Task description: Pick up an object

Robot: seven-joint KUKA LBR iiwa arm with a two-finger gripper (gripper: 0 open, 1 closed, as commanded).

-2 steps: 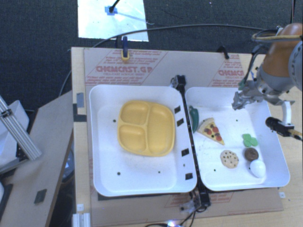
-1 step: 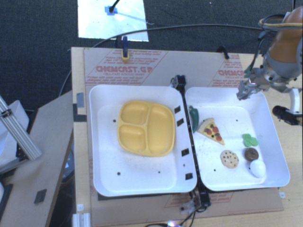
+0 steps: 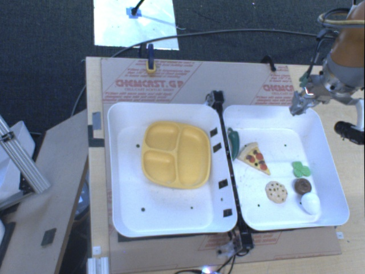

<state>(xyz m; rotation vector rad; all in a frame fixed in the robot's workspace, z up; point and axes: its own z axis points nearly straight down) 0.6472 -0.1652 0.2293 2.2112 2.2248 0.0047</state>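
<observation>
1. Tool hanging at the far right corner of the right bin, just above its rim; nothing visible in its grip, and too small and blurred to tell how far open.
2. Grey arm with orange band reaching in from beyond the right bin's far right corner, wrist angled down and left toward the bin.
3. Nearest pickable thing: pizza slice, toward the right bin's centre, down and left of the tool, long axis slanting from upper left to lower right.
4. Green pepper against the right bin's left wall.
5. Cookie, green leaf, brown round piece and white egg clustered in the right bin's near right part.
6. Yellow divided plate in the left bin, left of the right bin, well apart from the tool.
</observation>
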